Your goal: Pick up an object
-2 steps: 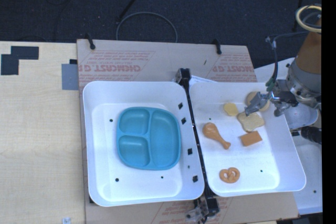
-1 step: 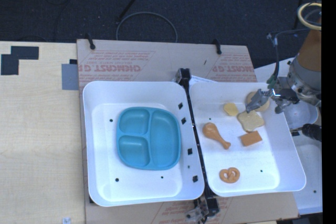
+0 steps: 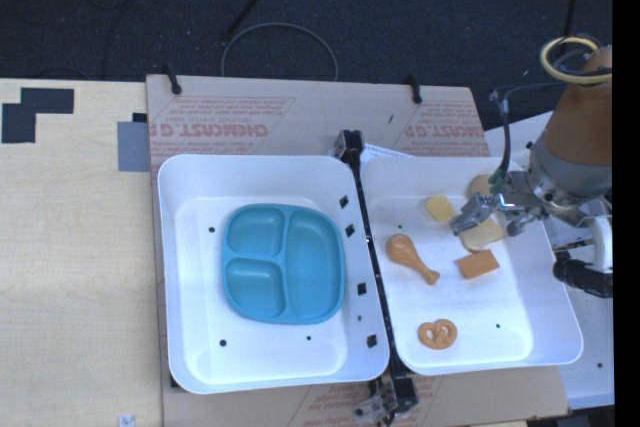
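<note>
My gripper (image 3: 490, 221) hangs low over the upper right part of the right bin (image 3: 520, 340), and it looks open. A pale beige piece (image 3: 484, 235) lies right under it, partly hidden by the fingers (image 3: 467, 218); I see nothing held. An orange block (image 3: 478, 264) sits just below that piece. To the left lie a tan toy drumstick (image 3: 412, 258) and a small yellow round item (image 3: 438, 207). A brown pretzel (image 3: 437, 333) rests near the bin's front. Another pale item (image 3: 481, 185) peeks out behind the gripper.
The left bin (image 3: 190, 215) holds a blue divided plate (image 3: 282, 262). A black divider (image 3: 366, 265) runs between the bins. The arm's orange band (image 3: 585, 120) rises at the right, with cables and a black part (image 3: 585, 277) beside the right bin's edge.
</note>
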Available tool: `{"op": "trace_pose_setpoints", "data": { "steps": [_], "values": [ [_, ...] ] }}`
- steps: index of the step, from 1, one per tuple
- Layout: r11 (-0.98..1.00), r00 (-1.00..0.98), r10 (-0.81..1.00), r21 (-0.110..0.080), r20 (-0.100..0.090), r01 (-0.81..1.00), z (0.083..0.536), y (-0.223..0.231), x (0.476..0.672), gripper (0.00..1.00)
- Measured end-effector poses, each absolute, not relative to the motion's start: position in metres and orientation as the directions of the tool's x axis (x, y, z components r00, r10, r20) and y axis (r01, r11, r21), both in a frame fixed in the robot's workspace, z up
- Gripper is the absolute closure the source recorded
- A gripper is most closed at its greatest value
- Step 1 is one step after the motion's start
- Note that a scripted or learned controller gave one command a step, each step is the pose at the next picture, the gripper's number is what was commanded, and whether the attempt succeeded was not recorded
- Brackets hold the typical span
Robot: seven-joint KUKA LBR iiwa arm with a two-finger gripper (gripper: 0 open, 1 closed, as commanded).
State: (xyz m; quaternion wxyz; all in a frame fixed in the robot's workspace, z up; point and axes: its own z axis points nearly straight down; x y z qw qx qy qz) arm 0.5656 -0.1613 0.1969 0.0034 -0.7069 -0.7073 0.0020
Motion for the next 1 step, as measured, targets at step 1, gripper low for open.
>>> {"op": "trace_pose_setpoints", "data": {
  "steps": [1],
  "values": [
    [0.0,0.0,1.0,-0.009,0.003,1.0,0.1369,-0.1622,0.5559,0.0]
  ]
}}
